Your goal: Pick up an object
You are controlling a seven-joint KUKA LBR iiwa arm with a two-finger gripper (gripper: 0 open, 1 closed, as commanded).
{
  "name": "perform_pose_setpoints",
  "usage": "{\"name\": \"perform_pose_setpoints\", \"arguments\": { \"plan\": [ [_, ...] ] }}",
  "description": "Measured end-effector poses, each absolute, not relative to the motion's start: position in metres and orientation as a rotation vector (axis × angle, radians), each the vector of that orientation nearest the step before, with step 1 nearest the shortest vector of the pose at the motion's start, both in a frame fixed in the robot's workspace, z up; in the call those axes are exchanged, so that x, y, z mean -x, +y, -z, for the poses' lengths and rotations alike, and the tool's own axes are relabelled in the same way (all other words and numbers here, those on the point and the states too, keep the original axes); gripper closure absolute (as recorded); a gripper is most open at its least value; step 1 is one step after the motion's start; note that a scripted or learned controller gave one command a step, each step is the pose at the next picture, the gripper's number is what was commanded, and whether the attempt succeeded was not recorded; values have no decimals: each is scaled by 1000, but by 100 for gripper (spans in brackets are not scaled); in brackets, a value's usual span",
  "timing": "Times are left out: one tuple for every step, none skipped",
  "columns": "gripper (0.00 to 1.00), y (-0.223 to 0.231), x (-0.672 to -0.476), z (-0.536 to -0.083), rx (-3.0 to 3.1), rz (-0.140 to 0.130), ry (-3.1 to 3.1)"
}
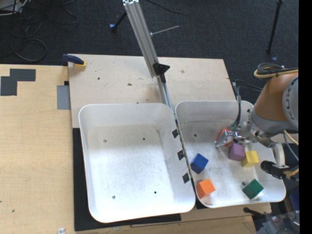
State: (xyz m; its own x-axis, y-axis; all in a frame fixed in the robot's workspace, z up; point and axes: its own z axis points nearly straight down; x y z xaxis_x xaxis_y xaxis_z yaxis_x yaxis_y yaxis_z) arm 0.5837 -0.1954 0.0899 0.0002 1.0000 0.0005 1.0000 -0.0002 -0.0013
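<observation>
Camera view, nearest first: a green cube (252, 188) and an orange cube (205, 187) lie at the right bin's (209, 112) front, a blue cube (199, 163) and a yellow cube (251, 158) behind them. Farther back, the gripper (227, 138) sits just beside a purple cube (236, 151); whether it is spread or closed I cannot tell. A good pick probably means centring over that cube before closing.

High fixed camera, slanting down over both bins (146, 112).
</observation>
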Motion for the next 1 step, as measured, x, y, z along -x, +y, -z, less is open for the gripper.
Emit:
{"name": "perform_pose_setpoints", "arguments": {
  "plan": [
    [100, -196, -583, -102, 2223, -1, -2216]
  ]
}}
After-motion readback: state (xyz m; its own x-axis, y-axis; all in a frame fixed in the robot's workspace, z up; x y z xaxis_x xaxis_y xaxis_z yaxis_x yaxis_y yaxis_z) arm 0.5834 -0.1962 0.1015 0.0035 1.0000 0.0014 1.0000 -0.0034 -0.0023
